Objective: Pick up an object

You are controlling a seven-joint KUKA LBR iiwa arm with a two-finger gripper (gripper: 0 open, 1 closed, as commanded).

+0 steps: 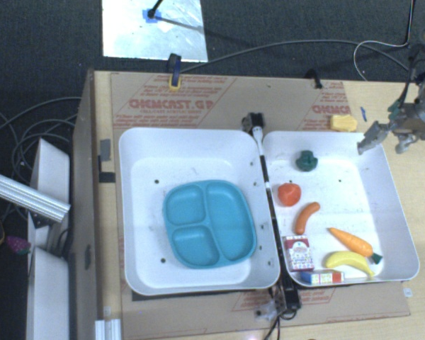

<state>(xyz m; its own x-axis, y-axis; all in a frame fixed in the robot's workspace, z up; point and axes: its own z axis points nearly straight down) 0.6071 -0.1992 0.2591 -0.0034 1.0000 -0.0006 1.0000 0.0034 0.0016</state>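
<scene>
Lowest in frame, a banana [349, 263] lies beside a carrot [352, 241] and sausage [306, 217]; the open, empty claw [386, 139] hovers at the right bin's [393, 190] upper-right rim.

Gripper [384, 139]: grey metal body, two pale grey fingers [369, 139]. Wrist section above it grey, with an orange-tan patch at the frame edge. Thin dark cable nearby; finer markings unreadable.
</scene>
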